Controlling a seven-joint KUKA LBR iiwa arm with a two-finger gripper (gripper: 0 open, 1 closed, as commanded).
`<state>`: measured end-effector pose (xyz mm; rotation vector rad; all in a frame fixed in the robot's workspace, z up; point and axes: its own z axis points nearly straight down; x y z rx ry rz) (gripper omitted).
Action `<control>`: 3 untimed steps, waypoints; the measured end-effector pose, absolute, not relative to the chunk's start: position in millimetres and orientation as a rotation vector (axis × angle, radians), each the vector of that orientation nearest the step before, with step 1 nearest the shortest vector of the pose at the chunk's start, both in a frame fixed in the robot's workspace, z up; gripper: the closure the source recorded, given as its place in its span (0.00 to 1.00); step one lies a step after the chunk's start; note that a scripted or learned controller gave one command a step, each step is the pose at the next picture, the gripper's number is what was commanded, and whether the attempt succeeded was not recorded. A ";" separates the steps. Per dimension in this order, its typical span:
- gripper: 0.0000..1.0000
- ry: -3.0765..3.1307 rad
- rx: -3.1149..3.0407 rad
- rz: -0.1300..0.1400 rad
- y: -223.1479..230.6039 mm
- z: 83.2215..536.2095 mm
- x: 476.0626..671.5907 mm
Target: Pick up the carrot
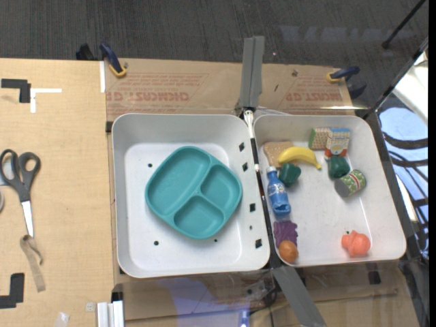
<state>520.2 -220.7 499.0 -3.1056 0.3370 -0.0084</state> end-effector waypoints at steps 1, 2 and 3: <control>1.00 0.333 -3.095 -0.016 -219.6 507.3 522.6; 1.00 0.339 -3.118 0.007 -220.3 183.9 534.9; 1.00 0.325 -3.120 0.009 -189.5 149.8 540.4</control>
